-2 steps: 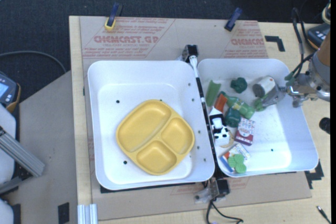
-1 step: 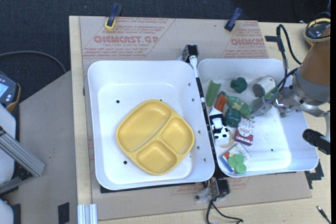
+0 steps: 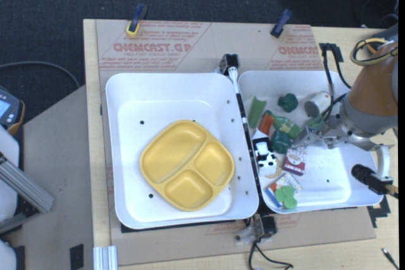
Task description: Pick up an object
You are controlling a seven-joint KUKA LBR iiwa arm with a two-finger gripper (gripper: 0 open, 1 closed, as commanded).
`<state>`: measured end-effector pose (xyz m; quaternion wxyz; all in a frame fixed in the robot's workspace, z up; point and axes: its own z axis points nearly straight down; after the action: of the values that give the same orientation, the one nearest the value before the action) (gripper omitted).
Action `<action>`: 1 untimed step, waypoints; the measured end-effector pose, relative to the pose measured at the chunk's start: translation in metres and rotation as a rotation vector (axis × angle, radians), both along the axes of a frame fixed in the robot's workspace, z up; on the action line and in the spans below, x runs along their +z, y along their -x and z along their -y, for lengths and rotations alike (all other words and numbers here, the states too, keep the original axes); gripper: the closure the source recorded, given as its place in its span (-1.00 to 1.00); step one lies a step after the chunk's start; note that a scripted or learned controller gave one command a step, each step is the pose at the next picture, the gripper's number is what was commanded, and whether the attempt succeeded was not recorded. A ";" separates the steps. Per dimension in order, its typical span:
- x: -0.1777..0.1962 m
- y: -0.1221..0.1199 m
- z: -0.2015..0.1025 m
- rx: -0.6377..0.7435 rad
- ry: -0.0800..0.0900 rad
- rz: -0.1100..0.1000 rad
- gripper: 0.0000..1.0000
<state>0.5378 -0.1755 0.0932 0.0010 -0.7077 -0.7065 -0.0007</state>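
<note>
Gripper (image 3: 308, 136) above toys (image 3: 283, 136) (bench: "CHEMCAST GP")

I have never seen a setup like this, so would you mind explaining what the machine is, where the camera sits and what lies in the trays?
One camera looks down at a slant on a bench with two shallow white bins. The left bin holds a yellow divided plate. The right bin holds a pile of small toys, green, red and black-and-white. The robot arm, grey with an orange band, reaches in from the right, and its gripper is down at the pile. I cannot tell whether it holds anything.
</note>
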 end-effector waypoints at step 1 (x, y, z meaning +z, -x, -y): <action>0.015 -0.002 0.001 0.002 0.004 0.009 1.00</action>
<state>0.5399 -0.1762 0.1081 -0.0035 -0.7072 -0.7070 -0.0024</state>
